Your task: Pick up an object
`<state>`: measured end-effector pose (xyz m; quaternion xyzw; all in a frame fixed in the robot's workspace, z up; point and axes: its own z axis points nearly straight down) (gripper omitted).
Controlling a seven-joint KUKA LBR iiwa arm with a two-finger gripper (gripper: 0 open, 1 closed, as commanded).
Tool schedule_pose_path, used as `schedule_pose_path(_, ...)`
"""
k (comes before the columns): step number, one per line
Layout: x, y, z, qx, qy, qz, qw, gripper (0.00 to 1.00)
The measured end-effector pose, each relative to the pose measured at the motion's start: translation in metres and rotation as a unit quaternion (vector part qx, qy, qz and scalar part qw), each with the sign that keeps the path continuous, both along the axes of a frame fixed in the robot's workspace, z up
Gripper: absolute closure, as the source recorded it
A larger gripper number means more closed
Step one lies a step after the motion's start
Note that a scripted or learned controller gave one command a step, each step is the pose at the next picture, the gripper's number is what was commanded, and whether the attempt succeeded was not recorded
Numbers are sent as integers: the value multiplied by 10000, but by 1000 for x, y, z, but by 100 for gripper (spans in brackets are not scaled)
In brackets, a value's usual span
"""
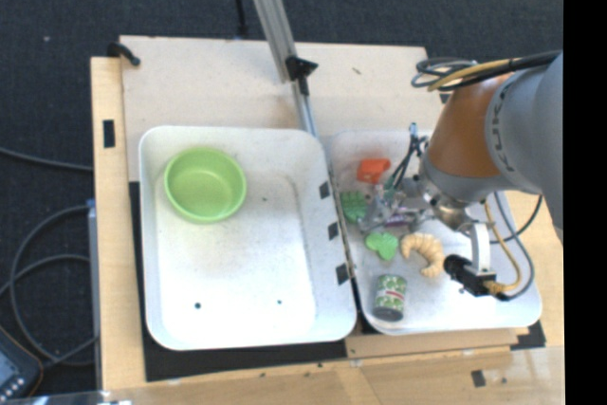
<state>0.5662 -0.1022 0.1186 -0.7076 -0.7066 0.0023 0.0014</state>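
Note:
The right bin point(493, 313) holds several small objects. An orange piece point(373, 170) lies near its back, and a green piece point(354, 205) lies by the left wall. A second green piece point(383, 245) sits mid-bin, beside a tan croissant-shaped toy point(423, 250). A small dark-labelled can point(389, 295) lies at the front. My gripper point(391, 207) is low in this bin, among the green pieces and just behind the croissant toy. The wrist and cables hide what is directly under it.
The left bin point(237, 299) holds a lime green bowl point(205, 185) in its back left corner. A metal post point(275, 5) rises at a slant behind the bins. The arm's grey and orange body point(484, 133) covers the right bin's back right part.

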Motion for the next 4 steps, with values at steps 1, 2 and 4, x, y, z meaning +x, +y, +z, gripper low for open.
schedule_pose_path(1,0,-1,-19,-3,-17,-7,10000,0)
schedule_pose_path(2,1,-2,-7,3,-39,-44,10000,100)
schedule_pose_path(4,-1,3,109,-3,-73,23,10000,100)
